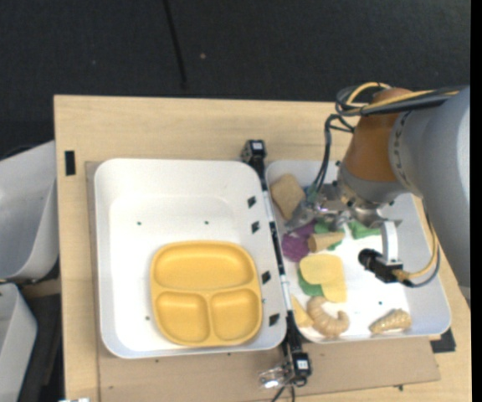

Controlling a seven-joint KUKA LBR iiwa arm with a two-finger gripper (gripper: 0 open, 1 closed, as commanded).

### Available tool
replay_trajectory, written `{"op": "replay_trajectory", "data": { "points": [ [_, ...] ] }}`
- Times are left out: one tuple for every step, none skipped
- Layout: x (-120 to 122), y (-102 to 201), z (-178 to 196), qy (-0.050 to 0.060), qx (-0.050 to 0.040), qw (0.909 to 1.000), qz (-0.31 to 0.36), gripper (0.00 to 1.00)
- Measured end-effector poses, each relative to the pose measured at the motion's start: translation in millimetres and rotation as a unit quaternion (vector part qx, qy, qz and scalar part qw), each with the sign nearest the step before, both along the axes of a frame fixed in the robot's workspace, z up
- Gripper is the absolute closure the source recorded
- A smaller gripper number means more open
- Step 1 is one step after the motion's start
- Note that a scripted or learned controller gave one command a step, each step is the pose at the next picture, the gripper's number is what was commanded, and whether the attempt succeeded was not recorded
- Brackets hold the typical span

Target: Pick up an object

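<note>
So we see two white bins side by side on the bench [182, 124]. Left bin [124, 199] holds a yellow divided tray [206, 293], 3 compartments, lying flat toward the front of the bin. Right bin [429, 308] holds the small stuff, w/ the arm [392, 145] reaching in from the right, orange band above the wrist.

The gripper [325, 216] sits low over the back-left part of the right bin, amid the clutter. We can't tell how it stands or whether it has anything: too much overlap there.

Items in the right bin: a tan block [288, 193] at the back-left corner, just beside the gripper; a purple piece [295, 244] below it near the divider; a pale yellow piece [325, 272] mid-bin, lying on something green [310, 287]; a beige curled piece [328, 320] at the front; a ridged tan piece [390, 321] at front right, apart from the others. A black part on a cable [373, 262] hangs near mid-bin.
</note>
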State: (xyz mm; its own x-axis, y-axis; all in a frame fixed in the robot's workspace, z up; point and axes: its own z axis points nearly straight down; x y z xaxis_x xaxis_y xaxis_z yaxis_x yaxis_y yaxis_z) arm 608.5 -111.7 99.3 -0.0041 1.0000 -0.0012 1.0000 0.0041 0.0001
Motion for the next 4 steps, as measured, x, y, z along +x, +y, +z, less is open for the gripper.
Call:
{"op": "replay_trajectory", "data": {
  "points": [
    [3.7,-3.2,17.2,-0.006,-0.0011,1.0000,-0.002,1.00],
    [4.3,-4.7,27.9,-0.008,-0.0015,1.0000,-0.003,1.00],
    [5.0,-6.6,38.9,-0.010,-0.0023,0.9999,-0.004,1.00],
    [5.9,-8.4,49.9,-0.012,-0.0033,0.9999,-0.004,1.00]
  ]
}}
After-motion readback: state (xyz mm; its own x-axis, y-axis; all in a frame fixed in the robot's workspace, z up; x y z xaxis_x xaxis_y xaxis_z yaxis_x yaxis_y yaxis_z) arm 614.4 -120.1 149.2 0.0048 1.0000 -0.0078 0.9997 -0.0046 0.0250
